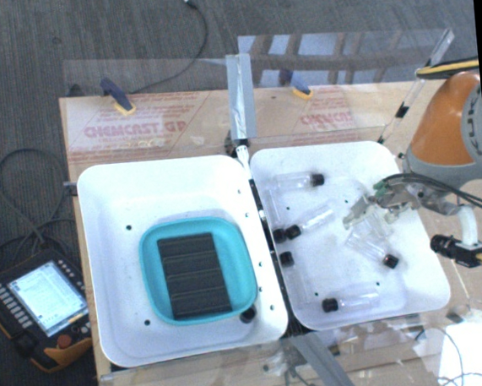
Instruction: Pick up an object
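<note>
Several clear vials with black caps lie in the right white bin (pixel 420 289). One vial (pixel 297 181) is at the back left, another vial (pixel 310 221) is near the bin's left wall, and a third vial (pixel 356 301) lies at the front. My gripper (pixel 364 212) reaches in from the right and hangs low over the middle right of this bin, just above a clear vial (pixel 373 243) whose cap points to the front right. Nothing can be made out in its grasp.
The left white bin (pixel 106 201) holds a teal tray (pixel 155 272) with a black ridged block (pixel 195 275) in it. A small black cap (pixel 247 315) lies by the tray's front right corner. A loose black cap (pixel 286 259) sits near the right bin's left wall.
</note>
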Robot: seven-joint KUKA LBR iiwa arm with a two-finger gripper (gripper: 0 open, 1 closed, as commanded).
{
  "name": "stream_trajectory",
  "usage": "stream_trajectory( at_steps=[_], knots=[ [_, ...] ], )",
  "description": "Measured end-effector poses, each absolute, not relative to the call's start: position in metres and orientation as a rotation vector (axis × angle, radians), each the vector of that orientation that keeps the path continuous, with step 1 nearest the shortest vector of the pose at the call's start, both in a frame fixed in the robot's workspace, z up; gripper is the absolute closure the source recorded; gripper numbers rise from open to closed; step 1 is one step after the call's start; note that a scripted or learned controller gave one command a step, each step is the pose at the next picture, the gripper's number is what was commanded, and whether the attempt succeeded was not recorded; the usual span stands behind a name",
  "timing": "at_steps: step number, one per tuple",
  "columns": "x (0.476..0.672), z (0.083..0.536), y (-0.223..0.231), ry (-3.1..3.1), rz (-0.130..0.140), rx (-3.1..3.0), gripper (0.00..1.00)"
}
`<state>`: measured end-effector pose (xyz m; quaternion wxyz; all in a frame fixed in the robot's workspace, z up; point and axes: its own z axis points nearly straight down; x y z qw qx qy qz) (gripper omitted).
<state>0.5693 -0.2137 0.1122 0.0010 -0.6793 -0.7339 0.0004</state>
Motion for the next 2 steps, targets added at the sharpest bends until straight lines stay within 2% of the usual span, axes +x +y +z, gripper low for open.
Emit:
stream_trajectory(
  at_steps=[1,2],
  knots=[
    [0.618,0.092,-0.214,-2.332,-0.022,-2.111,0.0],
    [0.552,0.094,-0.217,-2.374,-0.013,-2.054,0.0]
  ],
)
